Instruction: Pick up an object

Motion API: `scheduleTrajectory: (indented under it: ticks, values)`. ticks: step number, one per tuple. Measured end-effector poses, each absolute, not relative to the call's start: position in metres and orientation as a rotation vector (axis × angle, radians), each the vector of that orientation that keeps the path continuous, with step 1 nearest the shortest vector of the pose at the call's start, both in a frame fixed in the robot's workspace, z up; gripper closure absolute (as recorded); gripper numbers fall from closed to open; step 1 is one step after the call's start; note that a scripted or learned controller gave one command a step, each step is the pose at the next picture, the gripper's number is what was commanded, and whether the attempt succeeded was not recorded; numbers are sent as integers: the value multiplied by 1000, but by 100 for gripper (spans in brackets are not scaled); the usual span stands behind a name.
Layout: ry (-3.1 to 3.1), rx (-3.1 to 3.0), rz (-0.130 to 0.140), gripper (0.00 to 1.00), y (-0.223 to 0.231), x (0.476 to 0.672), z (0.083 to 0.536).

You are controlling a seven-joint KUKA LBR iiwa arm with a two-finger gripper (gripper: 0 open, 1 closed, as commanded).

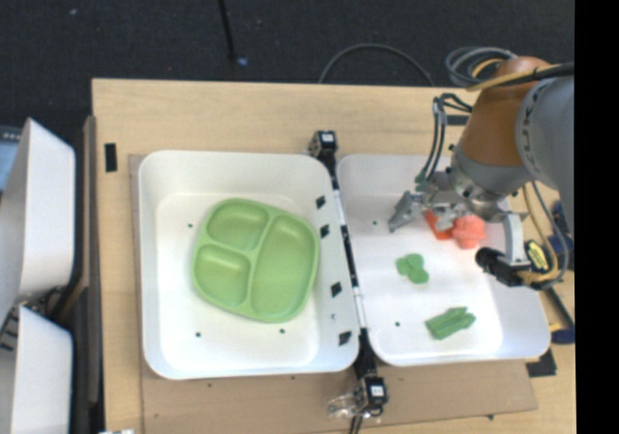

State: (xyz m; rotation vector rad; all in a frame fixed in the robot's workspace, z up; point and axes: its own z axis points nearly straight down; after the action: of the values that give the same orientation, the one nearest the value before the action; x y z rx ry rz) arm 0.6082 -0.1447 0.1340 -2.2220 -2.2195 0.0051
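My gripper [437, 214] hangs low over the back part of the right bin [387, 176], under the grey wrist with its orange band. A red and salmon-pink object [462, 230] lies right below it, partly hidden by the gripper, and I cannot tell whether the two touch. A small green lump [413, 269] lies in the middle of the right bin, in front of the gripper and to its left. A longer green piece [450, 323] rests near the bin's front edge.
The left bin [164, 326] holds a green divided plate [255, 258]. A ridge with black clips [345, 258] separates the two bins. Wooden bench [213, 113] surrounds them, and cables loop at the back right.
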Motion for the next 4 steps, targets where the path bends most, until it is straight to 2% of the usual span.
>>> scheduleTrajectory:
  ticks: [1,2,3,4]
  values:
    - [-2221,-2227,-3,100,-145,610,148]
    - [-2228,-2224,-6,100,-149,621,199]
    - [-2228,-2223,-5,100,-150,622,242]
    - [-2229,-2216,-3,100,-105,622,250]
